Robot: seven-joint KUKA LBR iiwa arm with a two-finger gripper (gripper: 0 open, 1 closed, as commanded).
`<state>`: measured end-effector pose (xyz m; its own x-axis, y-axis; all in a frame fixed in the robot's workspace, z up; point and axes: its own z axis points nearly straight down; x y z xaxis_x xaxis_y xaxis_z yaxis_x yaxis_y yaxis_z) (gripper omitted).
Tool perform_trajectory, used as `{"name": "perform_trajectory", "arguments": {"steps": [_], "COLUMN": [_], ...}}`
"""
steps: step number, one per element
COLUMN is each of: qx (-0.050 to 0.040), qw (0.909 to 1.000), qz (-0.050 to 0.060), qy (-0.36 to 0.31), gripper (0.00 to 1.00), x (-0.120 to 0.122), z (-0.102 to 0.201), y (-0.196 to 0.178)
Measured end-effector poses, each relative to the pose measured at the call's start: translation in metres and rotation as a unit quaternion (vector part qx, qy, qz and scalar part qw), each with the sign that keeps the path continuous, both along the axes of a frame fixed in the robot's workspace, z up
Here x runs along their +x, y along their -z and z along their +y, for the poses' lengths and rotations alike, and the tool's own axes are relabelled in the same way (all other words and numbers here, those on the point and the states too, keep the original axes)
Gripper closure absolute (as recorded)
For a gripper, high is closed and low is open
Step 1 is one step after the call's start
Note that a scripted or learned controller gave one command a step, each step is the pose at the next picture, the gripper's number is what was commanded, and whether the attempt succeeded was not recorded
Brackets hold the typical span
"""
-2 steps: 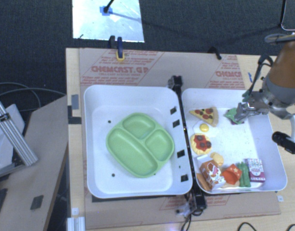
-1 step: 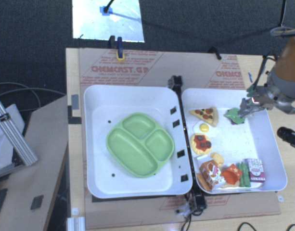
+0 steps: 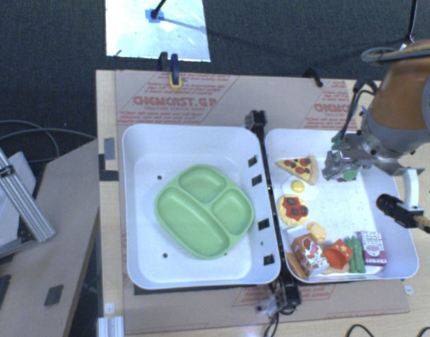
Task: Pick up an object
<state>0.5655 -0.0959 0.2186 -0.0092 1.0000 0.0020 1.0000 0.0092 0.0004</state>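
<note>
Hand (image 3: 341,168) low in right bin (image 3: 393,223); something green at its tips, but I cannot tell its grip. Risk: it lifts nothing, or clips the pizza slice (image 3: 299,167) nearby.

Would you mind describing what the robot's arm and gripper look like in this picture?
The arm is rounded, with a broad orange band above a grey wrist. Thin dark cables loop around it near the top. The gripper is a small grey metal assembly, much darker and more angular than the smooth arm.

Bins (image 3: 200,135): smooth glossy white plastic. Green tray (image 3: 204,210): matt plastic. Bench board (image 3: 222,93): printed cardboard. Floor (image 3: 46,48): dark rough carpet.
</note>
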Motion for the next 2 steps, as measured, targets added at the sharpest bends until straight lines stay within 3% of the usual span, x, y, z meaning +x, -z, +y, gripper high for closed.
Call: {"name": "perform_trajectory", "arguments": {"steps": [1,2], "qx": [0.0001,-0.0011], "qw": [1.0,1.0], "qz": [0.001,-0.001], "qy": [0.0,0.004], "gripper": [1.0,1.0], "x": [-0.021,-0.026], "z": [0.045,0.036], "y": [0.003,-0.011]}}
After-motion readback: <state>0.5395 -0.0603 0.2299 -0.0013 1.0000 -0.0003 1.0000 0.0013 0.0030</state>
